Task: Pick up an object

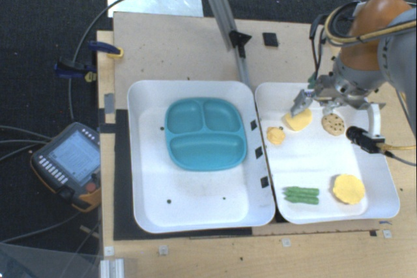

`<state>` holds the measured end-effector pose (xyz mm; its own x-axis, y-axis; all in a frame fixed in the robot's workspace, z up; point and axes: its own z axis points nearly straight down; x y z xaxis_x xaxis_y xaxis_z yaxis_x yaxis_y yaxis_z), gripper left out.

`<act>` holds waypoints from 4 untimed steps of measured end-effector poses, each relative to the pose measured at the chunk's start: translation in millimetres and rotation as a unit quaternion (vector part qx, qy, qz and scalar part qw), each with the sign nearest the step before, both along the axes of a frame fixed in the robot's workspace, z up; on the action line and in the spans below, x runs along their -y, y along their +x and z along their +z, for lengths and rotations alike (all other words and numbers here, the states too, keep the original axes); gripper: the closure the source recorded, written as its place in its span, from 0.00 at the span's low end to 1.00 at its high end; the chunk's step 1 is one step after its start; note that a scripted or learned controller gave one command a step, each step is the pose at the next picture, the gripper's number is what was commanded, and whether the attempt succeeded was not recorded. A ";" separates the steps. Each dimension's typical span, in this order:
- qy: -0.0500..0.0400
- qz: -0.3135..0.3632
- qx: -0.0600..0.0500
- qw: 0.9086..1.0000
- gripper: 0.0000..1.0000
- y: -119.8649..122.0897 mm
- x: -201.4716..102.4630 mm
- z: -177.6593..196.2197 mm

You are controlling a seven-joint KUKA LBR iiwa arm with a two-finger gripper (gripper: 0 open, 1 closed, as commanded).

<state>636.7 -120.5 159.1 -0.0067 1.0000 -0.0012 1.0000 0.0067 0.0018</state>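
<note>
Yellow wedge (299, 121) sits under the gripper (303, 103), whose grip I cannot tell.

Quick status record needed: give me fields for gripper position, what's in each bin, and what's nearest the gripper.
gripper: gripper low over the far-left part of the right bin
nearest item: yellow wedge, right at the fingertips; grasp not confirmed
right bin, other contents: small yellow piece, cookie, green beans, round yellow piece
left bin: teal divided plate, nothing seen in its compartments
</note>
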 end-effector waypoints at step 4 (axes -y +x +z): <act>0.000 -0.001 0.002 1.000 1.00 4.8 3.1 4.7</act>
<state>641.5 -123.6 163.8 -0.0044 1.0000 -0.0008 1.0000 0.0044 0.0055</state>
